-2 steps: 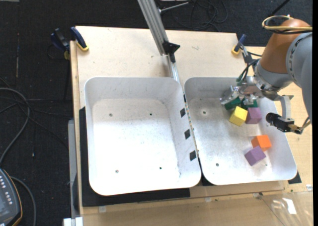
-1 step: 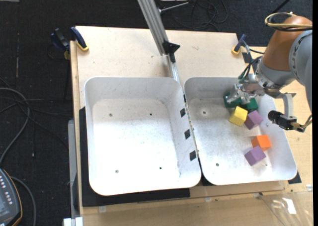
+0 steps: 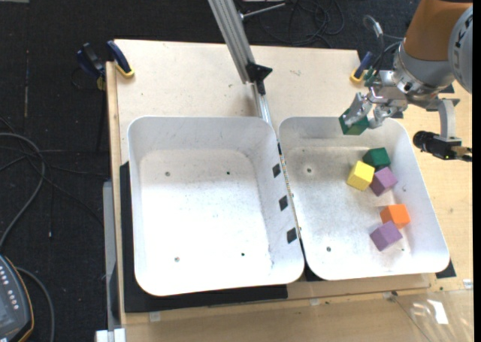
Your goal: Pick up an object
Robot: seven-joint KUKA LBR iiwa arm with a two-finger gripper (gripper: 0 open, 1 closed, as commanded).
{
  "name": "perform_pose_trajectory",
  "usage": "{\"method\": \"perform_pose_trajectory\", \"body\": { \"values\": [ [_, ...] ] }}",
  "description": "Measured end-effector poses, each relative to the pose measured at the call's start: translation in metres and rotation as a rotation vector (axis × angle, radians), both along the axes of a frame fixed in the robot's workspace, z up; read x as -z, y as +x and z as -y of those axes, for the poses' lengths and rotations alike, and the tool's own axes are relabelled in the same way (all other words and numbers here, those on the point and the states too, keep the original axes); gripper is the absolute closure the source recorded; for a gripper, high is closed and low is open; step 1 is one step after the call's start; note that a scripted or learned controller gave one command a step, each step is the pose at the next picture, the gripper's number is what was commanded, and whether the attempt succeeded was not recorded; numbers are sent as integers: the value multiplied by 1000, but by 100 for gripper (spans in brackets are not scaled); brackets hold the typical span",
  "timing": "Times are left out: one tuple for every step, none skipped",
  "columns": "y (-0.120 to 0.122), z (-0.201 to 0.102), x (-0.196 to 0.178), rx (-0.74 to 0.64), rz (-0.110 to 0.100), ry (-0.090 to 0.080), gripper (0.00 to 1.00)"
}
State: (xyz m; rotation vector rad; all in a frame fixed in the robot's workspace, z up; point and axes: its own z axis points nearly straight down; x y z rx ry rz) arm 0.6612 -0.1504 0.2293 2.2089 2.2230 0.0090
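A wooden bench [image 3: 195,77] holds two white bins. The gripper [image 3: 359,119] hangs over the top edge of the right bin [image 3: 331,258], its fingers closed on a dark green block [image 3: 352,123]. Below it lie a green block [image 3: 377,157], a yellow block [image 3: 361,175], two purple blocks [image 3: 385,180] and an orange block [image 3: 395,215]. The left bin [image 3: 143,145] sits beside it.
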Motion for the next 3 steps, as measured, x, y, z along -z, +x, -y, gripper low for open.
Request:
{"method": "perform_pose_trajectory", "body": {
  "values": [
    [11, -86, 36, -3, -12, 5, 100],
    [8, -148, 34, -2, -9, 2, 100],
    [-46, -205, -9, -3, -11, 4, 100]
  ]
}}
